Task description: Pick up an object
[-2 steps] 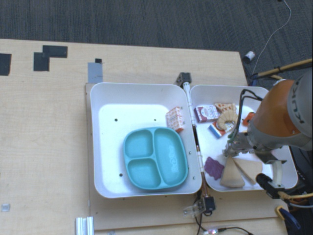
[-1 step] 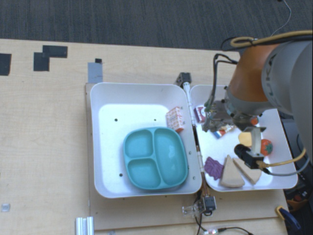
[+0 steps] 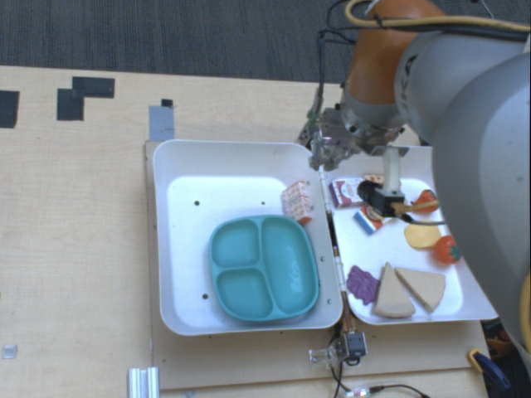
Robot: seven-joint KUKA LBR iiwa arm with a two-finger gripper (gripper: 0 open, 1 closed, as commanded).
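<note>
My gripper hangs over the far end of the rim between the two bins, with nothing visibly in it. Just below it, a small white and orange packet lies in the left bin against its right wall. A teal divided plate takes up the front of that bin. In the right bin lie a brown and white packet, a small blue piece, a yellow piece, a red tomato, an orange-red piece, a purple piece and two tan wedges.
The arm's grey body covers the right bin's far right side. A grey block stands on the bench behind the left bin. Dark marks lie on the bench at far left. Cables and a connector sit in front of the bins.
</note>
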